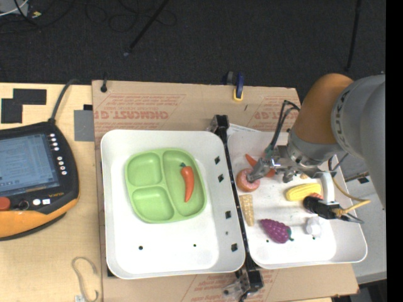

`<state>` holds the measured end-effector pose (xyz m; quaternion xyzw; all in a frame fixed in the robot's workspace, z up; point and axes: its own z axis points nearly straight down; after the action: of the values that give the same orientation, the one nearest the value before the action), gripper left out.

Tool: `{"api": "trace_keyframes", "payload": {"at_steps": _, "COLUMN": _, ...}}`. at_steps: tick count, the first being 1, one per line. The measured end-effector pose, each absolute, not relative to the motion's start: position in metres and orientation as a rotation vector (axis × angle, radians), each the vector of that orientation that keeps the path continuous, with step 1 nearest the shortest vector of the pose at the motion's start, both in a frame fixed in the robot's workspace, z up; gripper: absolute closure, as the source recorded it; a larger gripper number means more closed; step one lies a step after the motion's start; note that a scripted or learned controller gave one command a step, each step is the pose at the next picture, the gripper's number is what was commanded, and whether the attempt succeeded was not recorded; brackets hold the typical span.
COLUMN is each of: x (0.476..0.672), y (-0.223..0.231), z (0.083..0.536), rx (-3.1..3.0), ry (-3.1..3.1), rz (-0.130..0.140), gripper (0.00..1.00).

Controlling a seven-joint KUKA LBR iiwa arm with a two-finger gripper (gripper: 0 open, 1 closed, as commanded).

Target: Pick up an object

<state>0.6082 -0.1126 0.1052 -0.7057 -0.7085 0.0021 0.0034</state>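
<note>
Arm's bulk hides the right bin's [352, 247] far corner; gripper [259, 172] low over pink donut [247, 180] by the divider, red piece behind it half hidden, claw state cannot be told. Corn [303, 191], grapes [276, 230], cone [247, 209] crowd close. Left bin [119, 244]: green tray [146, 187] holding a chili [187, 182], bare floor around it.

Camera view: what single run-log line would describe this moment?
tool over right bin, above pink donut | grasp: none seen | red pepper in green tray, left bin | grapes, corn loose
</note>
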Motion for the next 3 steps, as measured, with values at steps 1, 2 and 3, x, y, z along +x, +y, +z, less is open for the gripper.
{"api": "trace_keyframes", "payload": {"at_steps": 1, "x": 0.61, "y": -0.112, "z": 0.09, "rx": -2.223, "ry": -2.222, "rz": 0.0, "gripper": 0.0}}
{"api": "trace_keyframes", "payload": {"at_steps": 2, "x": 0.611, "y": -0.111, "z": 0.103, "rx": -2.226, "ry": -2.215, "rz": -0.012, "gripper": 1.0}}
{"api": "trace_keyframes", "payload": {"at_steps": 3, "x": 0.612, "y": -0.102, "z": 0.153, "rx": -2.223, "ry": -2.221, "rz": -0.002, "gripper": 1.0}}
